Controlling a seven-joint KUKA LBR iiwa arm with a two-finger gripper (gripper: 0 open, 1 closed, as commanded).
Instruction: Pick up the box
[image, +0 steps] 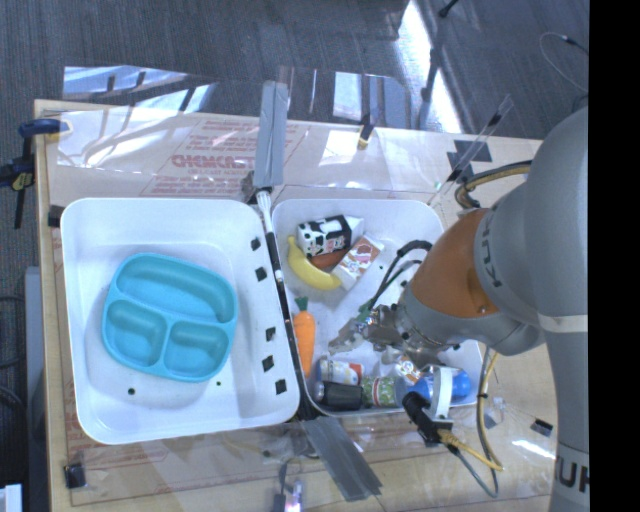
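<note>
Box lies tilted in the right bin near its far end, just beside the banana — well apart from the gripper, which hangs low over the bin's middle near the carrot, its grip state hidden.
</note>
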